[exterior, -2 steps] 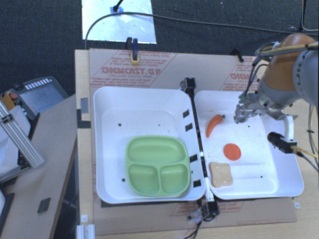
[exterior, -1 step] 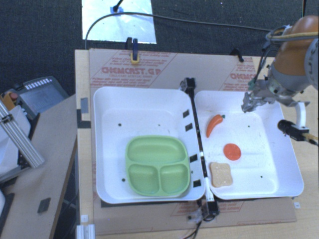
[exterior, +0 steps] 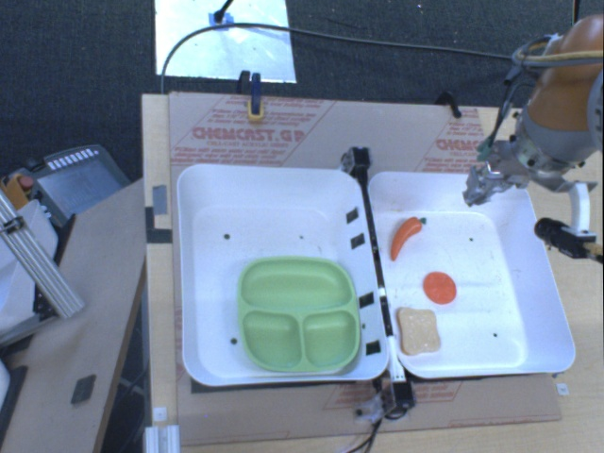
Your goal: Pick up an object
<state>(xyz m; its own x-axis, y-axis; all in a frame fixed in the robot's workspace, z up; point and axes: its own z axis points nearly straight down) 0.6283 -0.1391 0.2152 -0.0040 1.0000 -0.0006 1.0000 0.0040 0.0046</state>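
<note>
Green tray [exterior: 299, 313] in left bin [exterior: 203, 253]

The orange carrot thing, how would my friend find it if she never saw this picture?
Look at the right bin of the two white ones. Three toy foods lie in its left half, and the carrot is the one farthest up, near the divider between the bins. It is long, thin and slightly curved with a dark tip, unlike the round red slice and the square tan toast below it.
</note>
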